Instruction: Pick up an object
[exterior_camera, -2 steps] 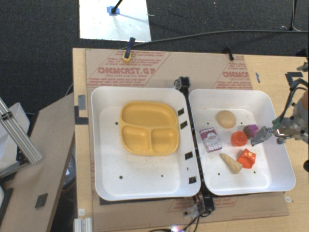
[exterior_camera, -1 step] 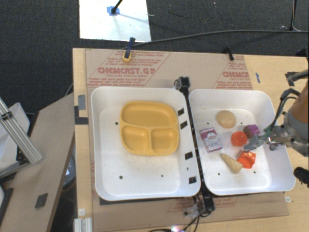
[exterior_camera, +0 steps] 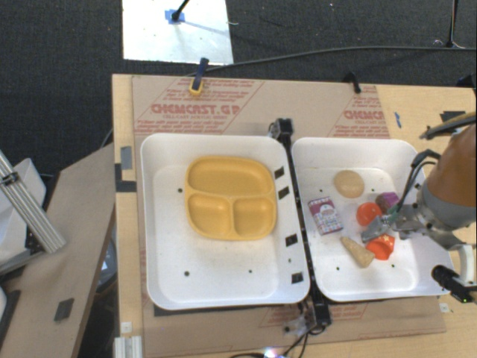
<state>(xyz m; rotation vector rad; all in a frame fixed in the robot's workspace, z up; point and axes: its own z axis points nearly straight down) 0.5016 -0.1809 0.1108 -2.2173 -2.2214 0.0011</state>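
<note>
Two white bins sit side by side on my bench. My gripper (exterior_camera: 376, 230) is down in the right bin (exterior_camera: 328, 274), among an orange ball (exterior_camera: 367, 213), a purple piece (exterior_camera: 387, 199) and a red piece (exterior_camera: 382, 247); whether its jaws are wide or closed I cannot tell. Nearby lie a tan cone (exterior_camera: 357, 251), a beige disc (exterior_camera: 348, 183) and a small card (exterior_camera: 325, 215) (pink-printed). A yellow divided tray (exterior_camera: 229, 198) fills the left bin (exterior_camera: 168, 274).

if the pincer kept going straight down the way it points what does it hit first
Most likely the small orange-red plastic piece directly under the pincer; the tan cone-shaped object lies just beside it. Depth is unclear.
</note>
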